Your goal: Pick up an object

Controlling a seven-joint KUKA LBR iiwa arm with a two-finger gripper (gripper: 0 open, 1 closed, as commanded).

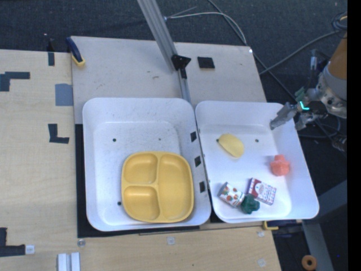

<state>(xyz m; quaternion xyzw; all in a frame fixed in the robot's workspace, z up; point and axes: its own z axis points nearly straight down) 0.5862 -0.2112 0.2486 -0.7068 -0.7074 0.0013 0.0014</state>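
Right bin [299,168] — lemon [231,145] left of end effector [289,117]

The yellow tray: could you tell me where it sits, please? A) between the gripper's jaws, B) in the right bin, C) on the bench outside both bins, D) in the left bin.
D: the yellow tray lies flat in the left bin, near its front edge.
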